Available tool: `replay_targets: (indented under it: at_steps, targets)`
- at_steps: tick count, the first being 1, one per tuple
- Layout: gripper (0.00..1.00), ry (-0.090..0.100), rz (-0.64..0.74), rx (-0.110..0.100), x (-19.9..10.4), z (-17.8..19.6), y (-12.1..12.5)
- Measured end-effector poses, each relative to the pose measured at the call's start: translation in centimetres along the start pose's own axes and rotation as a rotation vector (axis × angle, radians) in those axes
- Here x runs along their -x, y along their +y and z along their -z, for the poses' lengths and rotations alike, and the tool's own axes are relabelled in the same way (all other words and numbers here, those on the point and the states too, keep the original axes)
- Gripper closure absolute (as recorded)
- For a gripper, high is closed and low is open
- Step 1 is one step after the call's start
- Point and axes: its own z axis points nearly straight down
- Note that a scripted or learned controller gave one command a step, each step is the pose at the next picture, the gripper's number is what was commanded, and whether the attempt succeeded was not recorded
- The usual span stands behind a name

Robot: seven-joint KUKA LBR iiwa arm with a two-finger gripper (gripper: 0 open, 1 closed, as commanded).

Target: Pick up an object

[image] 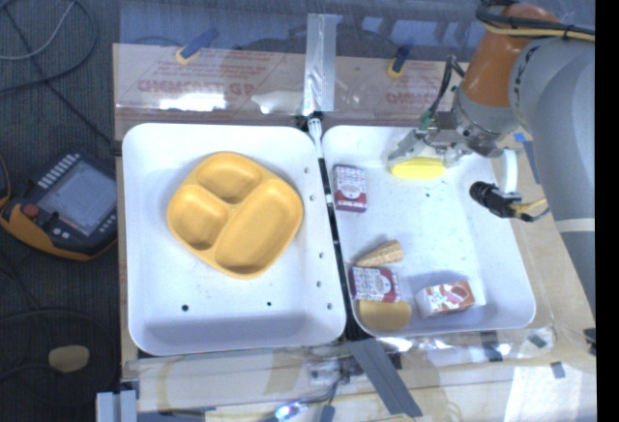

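Gripper (426,152) sat at the yellow banana (418,169), upper right of frame; its state I couldn't tell. Banana looked light, smooth, slippery: grip mid-body, across.

Glossy yellow plastic tray (235,213)

The claw (426,151) sits low over a yellow object (418,169), and its fingers are too blurred and small to read, so their spacing cannot be told. The top edge of the yellow object is covered by the claw. Above and right of the claw, the grey arm (566,130) runs out past the picture's right edge. Labels on the small cartons (350,188) left of the claw are illegible.
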Motion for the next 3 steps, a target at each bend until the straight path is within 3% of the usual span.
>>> replay_targets:
  at_steps: [1, 2, 3]
  targets:
    - [0.00, 0.008, 0.010, 0.008, 1.9, 0.0, -1.4]
    - [0.00, 0.006, -0.202, 0.010, 0.3, 0.1, -2.7]
    - [0.00, 0.017, -0.104, -0.036, 3.8, 5.9, -2.0]
